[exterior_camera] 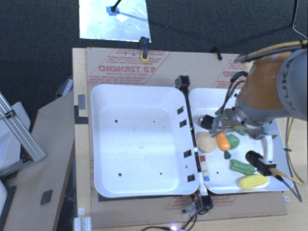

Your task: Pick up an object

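Hidden and cut-off parts, right side of the frame

The arm (pixel 274 88) runs off the right edge and covers much of the right bin (pixel 211 184); the gripper (pixel 222 128) is too dark and small to read, and it overlaps the orange object (pixel 222 142).

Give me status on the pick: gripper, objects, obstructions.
Gripper low in right bin, finger state unreadable. Orange piece right below it, grasp unconfirmed. Beige egg-shaped item and green piece crowd it; yellow item sits apart.
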{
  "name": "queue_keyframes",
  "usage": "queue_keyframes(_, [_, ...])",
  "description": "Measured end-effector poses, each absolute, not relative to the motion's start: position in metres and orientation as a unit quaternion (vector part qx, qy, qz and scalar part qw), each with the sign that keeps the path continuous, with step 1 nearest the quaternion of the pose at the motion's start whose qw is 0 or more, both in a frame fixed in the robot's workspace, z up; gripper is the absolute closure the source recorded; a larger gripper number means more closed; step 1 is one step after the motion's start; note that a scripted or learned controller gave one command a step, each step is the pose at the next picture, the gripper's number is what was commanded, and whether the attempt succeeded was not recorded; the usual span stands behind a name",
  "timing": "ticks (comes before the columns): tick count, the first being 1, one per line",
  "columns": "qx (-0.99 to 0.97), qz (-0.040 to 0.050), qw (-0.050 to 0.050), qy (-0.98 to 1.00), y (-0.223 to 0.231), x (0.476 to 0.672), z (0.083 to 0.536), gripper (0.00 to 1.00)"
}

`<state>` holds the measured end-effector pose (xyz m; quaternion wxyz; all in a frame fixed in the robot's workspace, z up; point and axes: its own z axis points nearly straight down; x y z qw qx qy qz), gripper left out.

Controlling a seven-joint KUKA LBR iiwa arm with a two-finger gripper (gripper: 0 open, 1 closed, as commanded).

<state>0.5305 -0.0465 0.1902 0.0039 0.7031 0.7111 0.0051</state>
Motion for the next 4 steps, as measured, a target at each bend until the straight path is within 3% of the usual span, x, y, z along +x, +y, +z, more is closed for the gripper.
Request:
queue_keyframes(1, [0.704,0.0008,-0.001,0.710,0.004,0.516,0.184,1.00])
queue_keyframes(2, [0.703,0.0042,0.002,0.711,0.071,0.543,0.252,1.00])
queue_keyframes(3, [0.707,-0.0013,-0.002,0.707,0.067,0.493,0.221,1.00])
queue_keyframes(4, [0.704,0.0039,0.002,0.711,0.122,0.519,0.282,1.00])
